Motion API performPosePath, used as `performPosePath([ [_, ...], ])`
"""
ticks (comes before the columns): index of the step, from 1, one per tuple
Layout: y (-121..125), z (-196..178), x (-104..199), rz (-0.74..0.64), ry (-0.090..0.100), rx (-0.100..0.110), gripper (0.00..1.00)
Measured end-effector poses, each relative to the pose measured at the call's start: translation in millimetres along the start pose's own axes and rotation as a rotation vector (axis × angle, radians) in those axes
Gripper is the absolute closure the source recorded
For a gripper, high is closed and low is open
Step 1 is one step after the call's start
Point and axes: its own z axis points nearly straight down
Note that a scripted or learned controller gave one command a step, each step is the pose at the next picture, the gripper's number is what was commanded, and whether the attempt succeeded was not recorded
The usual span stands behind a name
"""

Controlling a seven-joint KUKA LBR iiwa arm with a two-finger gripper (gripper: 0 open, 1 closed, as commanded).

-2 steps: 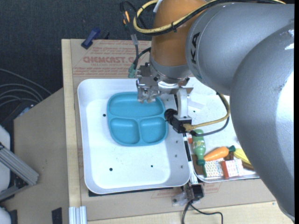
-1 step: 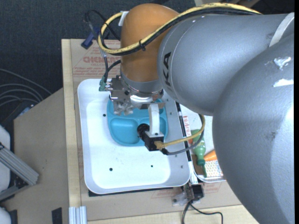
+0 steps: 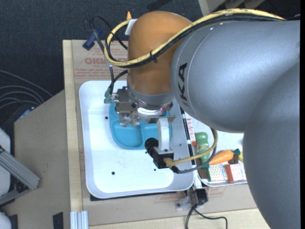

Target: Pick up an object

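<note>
Gripper (image 3: pixel 129 120) state untellable, over blue object (image 3: pixel 125 135) near left bin's (image 3: pixel 95 142) far-left wall.

The big grey arm (image 3: pixel 238 75) is reaching in from the right and filling much of the scene, its last link sloping down and to the left. The orange band (image 3: pixel 152 46) above the wrist is bulging toward the camera, with a yellow cable (image 3: pixel 143 58) looping across it. Below the band, the wrist flange and gripper (image 3: pixel 127 116) are pointing straight down, hiding the fingers beneath the mount.
</note>
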Motion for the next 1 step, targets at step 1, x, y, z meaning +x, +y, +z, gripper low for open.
performPosePath([
  [1, 34.2, 9.0, -0.6, 0.002, 0.000, -0.006, 1.00],
])
